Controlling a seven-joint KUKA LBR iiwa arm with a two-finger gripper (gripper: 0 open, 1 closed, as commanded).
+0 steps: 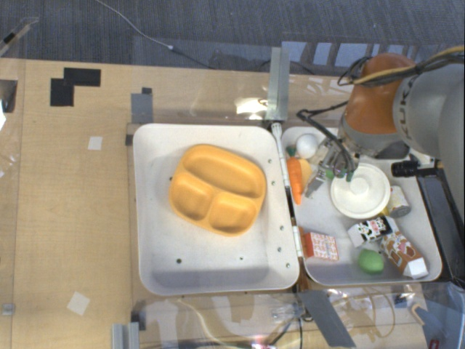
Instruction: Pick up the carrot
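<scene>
The carrot (294, 179) is a short orange stick lying lengthwise against the left wall of the right bin (429, 267). My gripper (328, 176) hangs just to its right, between the carrot and a white bowl (361, 192). Its fingers are open, one grey fingertip (314, 186) pointing down toward the carrot's lower end without touching it. Nothing sits between the fingers.
A yellow divided tray (217, 188) lies in the left bin (156, 267). The right bin also holds a white ball (307, 145), a red packet (320, 246), a green lime (371, 262), a small black-and-white carton (370, 231) and a brown box (403, 254).
</scene>
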